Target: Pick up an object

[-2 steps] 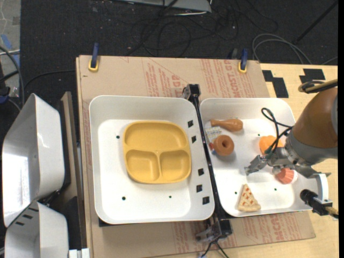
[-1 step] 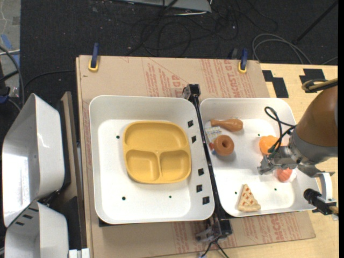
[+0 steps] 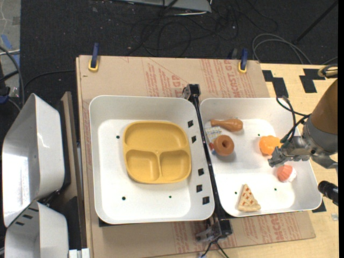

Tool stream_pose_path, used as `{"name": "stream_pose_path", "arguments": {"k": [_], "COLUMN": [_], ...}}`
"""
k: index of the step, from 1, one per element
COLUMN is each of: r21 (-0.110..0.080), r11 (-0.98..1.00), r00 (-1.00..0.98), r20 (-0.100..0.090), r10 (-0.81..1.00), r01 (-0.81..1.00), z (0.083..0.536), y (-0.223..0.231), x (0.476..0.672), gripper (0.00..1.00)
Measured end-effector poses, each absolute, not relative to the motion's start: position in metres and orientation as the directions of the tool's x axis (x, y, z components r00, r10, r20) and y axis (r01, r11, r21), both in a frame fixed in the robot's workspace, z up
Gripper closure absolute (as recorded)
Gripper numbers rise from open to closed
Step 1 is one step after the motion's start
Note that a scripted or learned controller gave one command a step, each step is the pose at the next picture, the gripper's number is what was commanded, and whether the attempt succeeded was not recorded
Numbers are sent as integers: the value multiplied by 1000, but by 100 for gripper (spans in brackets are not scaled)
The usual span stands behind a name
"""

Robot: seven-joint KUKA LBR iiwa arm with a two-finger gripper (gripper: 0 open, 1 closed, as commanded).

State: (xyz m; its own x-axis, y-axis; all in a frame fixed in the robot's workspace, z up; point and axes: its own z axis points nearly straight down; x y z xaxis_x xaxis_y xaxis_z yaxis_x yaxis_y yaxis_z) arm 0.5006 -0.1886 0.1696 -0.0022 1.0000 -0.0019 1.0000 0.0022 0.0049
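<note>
The right bin holds a chicken drumstick, a brown donut, an orange ball, a pink-and-white strawberry-like piece and a pizza slice. My gripper hangs at the bin's right side, between the orange ball and the pink piece, just above the latter. Nothing shows between its fingers.
The left bin carries a yellow divided plate. Both bins rest on a cardboard sheet clamped at the back. Cables run behind the right bin, and white containers stand at the far left.
</note>
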Motion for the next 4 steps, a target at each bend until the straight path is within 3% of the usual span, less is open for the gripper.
{"name": "stream_pose_path", "arguments": {"k": [1, 2, 3, 4], "r21": [6, -2, 0, 2], "r11": [2, 0, 8, 9], "r00": [-2, 0, -8, -9], "r20": [-3, 0, 2, 1], "r10": [1000, 1000, 1000, 1000], "r01": [1000, 1000, 1000, 1000], "z": [224, 201, 203, 199], "y": [-200, -199, -148, -103], "x": [502, 503, 514, 541], "gripper": [100, 100, 100, 100]}}
